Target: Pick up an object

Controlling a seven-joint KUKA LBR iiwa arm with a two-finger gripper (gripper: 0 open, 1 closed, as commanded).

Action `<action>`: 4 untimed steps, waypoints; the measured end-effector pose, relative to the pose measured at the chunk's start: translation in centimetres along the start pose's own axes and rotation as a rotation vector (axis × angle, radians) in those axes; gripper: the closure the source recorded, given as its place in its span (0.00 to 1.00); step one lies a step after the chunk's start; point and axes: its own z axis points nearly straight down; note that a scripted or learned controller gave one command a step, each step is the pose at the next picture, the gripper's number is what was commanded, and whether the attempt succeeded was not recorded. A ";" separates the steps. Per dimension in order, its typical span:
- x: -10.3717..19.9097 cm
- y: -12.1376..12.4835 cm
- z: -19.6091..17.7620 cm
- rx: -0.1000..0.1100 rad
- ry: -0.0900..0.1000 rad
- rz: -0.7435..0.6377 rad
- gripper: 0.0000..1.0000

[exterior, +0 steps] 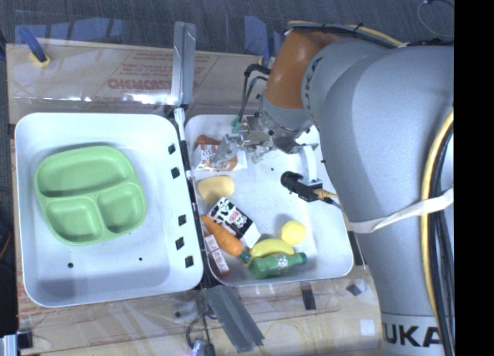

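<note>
My gripper (234,147) hangs low over the back left corner of the right bin (336,248). It is right beside and partly over an orange and white snack packet (210,158). Just in front of the packet lies a pale yellow potato (215,187). Further forward are a black and white cow-pattern carton (232,218), a carrot (223,240), a lemon (293,232), a banana (272,248) and a green bottle (278,264). Nothing is seen lifted from the bin floor.
The left bin (100,277) holds a green divided plate (90,193). A small red and white packet (215,255) lies along the right bin's left wall. The big grey arm covers the right bin's right side. The bin divider (184,184) runs between the bins.
</note>
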 end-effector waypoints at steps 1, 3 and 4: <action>0.2 -0.3 -1.1 0.022 0.009 -0.008 1.00; 8.8 0.6 -20.8 -0.045 -0.006 -0.195 1.00; 8.9 0.6 -20.8 -0.045 -0.006 -0.196 0.00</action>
